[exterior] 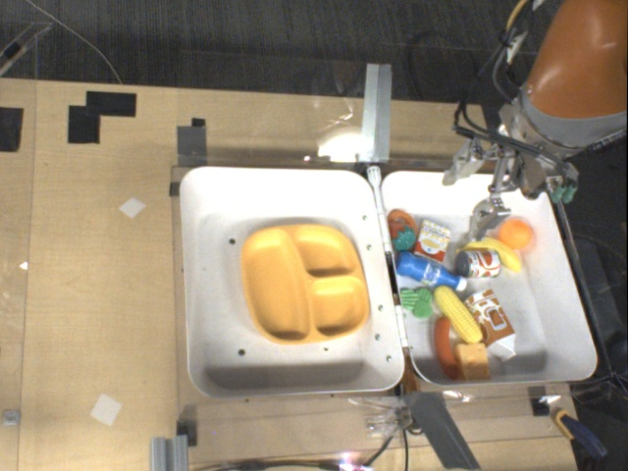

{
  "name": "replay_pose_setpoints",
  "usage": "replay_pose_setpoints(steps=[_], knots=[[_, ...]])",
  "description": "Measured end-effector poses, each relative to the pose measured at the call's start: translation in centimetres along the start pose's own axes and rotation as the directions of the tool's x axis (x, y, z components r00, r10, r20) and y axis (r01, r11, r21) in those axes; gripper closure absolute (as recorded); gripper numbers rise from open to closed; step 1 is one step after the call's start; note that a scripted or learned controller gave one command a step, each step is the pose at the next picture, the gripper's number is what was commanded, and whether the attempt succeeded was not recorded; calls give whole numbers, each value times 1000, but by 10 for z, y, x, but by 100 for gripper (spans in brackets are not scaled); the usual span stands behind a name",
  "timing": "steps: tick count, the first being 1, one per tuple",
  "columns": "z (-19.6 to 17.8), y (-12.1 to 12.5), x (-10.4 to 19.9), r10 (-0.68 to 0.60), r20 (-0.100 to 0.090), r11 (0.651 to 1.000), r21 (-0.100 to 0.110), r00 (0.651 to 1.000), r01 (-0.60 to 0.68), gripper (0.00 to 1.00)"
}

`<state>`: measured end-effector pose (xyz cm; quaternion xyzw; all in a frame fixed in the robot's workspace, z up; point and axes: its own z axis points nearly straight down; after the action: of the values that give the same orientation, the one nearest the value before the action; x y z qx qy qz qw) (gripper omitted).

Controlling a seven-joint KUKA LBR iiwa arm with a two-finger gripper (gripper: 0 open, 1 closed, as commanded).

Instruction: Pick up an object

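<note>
My gripper (pixel 473 192) hangs over the far part of the right bin (pixel 579 341), open with nothing between its fingers. Just below its lower fingertip (pixel 487 218) lie a small can (pixel 478 262), a yellow banana (pixel 506 257) and an orange ball (pixel 516 233). Further left and nearer are a blue bottle (pixel 430 272), a corn cob (pixel 457 313), a green toy (pixel 417 303), a red-and-white packet (pixel 435 235), a brown box (pixel 494 315) and a tan block (pixel 472 361).
The left bin (pixel 211 361) holds a yellow divided tray (pixel 304 281). A metal post (pixel 376 116) rises behind the wall between the two bins. Cables loop around the arm's orange band (pixel 579 57) at the upper right.
</note>
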<state>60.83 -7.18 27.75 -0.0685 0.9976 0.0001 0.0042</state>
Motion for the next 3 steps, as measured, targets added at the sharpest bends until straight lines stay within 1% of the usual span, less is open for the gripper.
replay_pose_setpoints(steps=[1, 2, 3], knots=[[171, -45, 18, -127, 15, 992, 8, 992, 127, 0], [156, -44, 12, -133, 32, 991, 14, 991, 132, 100], [94, -67, 42, -113, 5, 994, 5, 994, 113, 100]])
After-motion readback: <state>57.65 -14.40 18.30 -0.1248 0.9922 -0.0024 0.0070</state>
